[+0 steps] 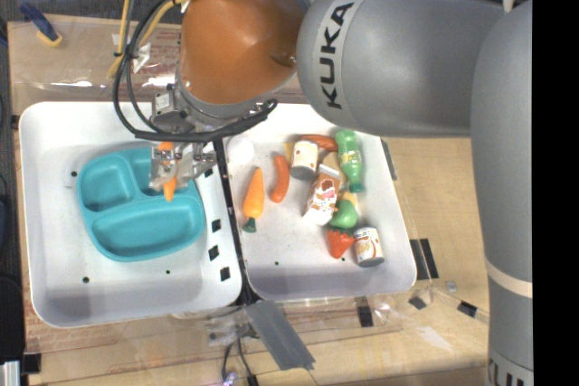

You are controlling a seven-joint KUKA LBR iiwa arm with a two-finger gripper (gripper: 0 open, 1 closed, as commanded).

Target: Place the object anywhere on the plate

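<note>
two white bins (54,285) on a wooden bench (443,185)

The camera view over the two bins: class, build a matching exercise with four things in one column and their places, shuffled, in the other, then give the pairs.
Things
1. teal plate
2. carrot
3. green bottle
4. small can

Places
A. right bin, lying next to the divider between the bins
B. left bin, under the gripper
C. right bin, nearest its front right corner
D. right bin, far end of the toy pile, beside the arm

Pairs: 1-B, 2-A, 3-D, 4-C
</note>
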